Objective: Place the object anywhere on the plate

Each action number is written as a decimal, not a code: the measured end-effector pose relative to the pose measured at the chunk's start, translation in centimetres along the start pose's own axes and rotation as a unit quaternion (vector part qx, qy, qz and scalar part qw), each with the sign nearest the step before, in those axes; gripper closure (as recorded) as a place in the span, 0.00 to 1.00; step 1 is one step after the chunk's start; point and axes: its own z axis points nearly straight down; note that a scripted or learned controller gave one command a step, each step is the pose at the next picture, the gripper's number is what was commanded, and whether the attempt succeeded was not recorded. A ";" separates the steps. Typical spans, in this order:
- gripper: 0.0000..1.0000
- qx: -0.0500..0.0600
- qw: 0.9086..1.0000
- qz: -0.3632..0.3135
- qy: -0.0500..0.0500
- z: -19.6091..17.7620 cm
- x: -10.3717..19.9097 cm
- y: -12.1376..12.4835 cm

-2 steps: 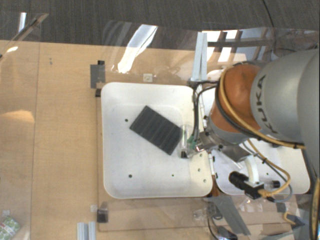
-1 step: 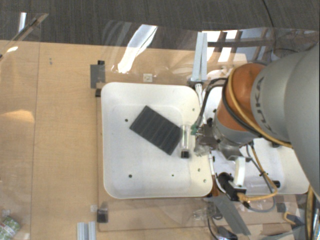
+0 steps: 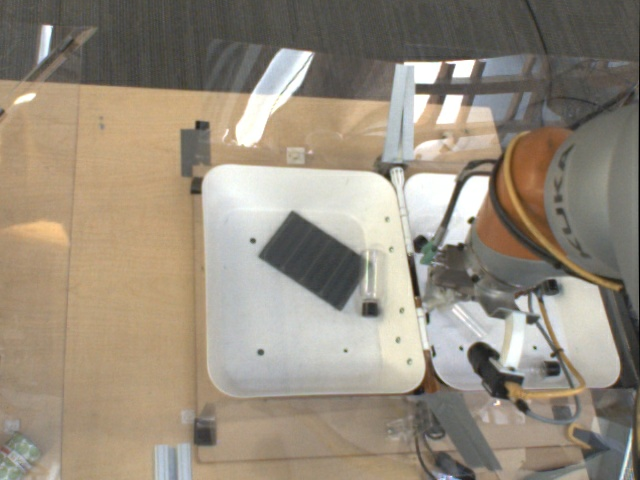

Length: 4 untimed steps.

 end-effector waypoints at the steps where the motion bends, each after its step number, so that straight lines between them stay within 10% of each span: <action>1: 1.00 0.000 1.000 -0.018 0.000 0.0 4.1 -0.7; 2: 1.00 0.000 0.997 0.079 0.000 0.0 2.2 -0.4; 4: 1.00 0.000 1.000 -0.027 0.001 -0.1 10.6 -1.9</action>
